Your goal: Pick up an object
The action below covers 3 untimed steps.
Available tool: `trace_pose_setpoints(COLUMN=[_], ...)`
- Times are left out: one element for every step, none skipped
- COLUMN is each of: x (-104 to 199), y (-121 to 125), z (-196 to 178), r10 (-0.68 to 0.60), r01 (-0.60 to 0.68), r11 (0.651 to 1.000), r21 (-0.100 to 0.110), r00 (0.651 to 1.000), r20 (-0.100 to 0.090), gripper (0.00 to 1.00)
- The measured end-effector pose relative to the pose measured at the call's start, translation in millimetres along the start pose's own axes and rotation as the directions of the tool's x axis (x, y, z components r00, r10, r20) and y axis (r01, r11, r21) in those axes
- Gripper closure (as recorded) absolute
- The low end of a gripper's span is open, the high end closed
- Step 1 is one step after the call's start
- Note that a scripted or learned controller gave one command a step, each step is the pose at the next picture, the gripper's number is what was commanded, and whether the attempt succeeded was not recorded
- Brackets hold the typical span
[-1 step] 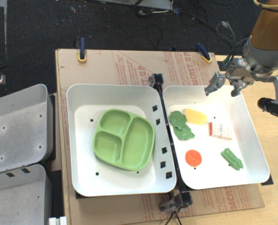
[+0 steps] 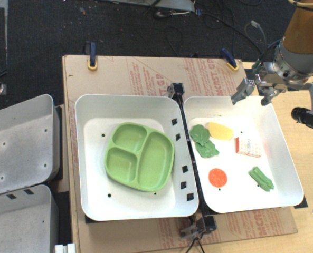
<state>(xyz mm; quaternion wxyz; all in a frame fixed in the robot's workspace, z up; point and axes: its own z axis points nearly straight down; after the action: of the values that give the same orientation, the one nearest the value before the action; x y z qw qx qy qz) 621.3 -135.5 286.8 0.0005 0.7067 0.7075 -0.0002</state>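
Gripper (image 2: 252, 93) hovering open (nothing between fingers) over right bin (image 2: 289, 157) far edge; yellow piece (image 2: 220, 131) lying nearest, down-left, long axis crosswise.

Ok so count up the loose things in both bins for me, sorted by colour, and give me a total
Green: 3, the divided tray in the left bin, the leafy piece and the small pod-like piece in the right bin
Yellow: 1, the oval piece
Orange-red: 1, the round piece
Red and white: 1, the small box
Total: 6
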Motion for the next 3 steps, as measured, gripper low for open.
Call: trace_pose_setpoints(x=[-2.1, 6.4, 3.6], y=[-6.2, -9.7, -18.6], z=[45.3, 93.1, 141.5], r10=[0.002, 0.002, 0.003], r01=[-0.002, -0.002, -0.003], r11=[1.0, 1.0, 1.0], r21=[0.004, 0.004, 0.005], r00=[1.0, 1.0, 1.0], r20=[-0.001, -0.001, -0.001], gripper=[0.0, 0.0, 0.0])
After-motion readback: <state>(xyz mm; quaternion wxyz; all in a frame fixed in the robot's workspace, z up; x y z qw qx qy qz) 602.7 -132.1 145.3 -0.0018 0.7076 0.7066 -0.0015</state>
